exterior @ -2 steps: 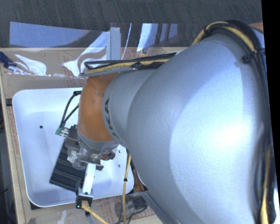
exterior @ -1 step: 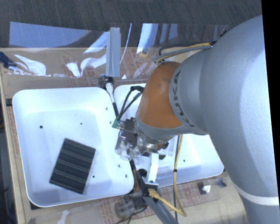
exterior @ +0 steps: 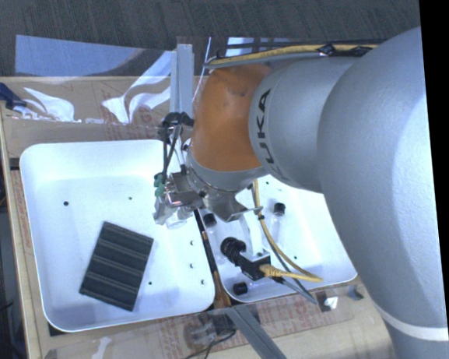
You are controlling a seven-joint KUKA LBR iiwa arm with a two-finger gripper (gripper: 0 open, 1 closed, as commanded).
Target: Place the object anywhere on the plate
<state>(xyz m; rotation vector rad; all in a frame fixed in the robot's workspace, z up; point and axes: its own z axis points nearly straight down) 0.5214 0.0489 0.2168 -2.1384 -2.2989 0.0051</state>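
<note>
A dark ribbed rectangular plate lies flat and slanted in the near left part of the left bin. My gripper hangs over the right side of that bin, close to the divider between the bins and up and right of the plate. The big grey arm with its orange band hides most of it. A small green and pale bit shows at the gripper's tip; I cannot tell whether it is a held object or part of the tool.
The arm hides most of the right bin. A yellow cable and a black fitting hang over its near part. Bare white floor of the left bin surrounds the plate.
</note>
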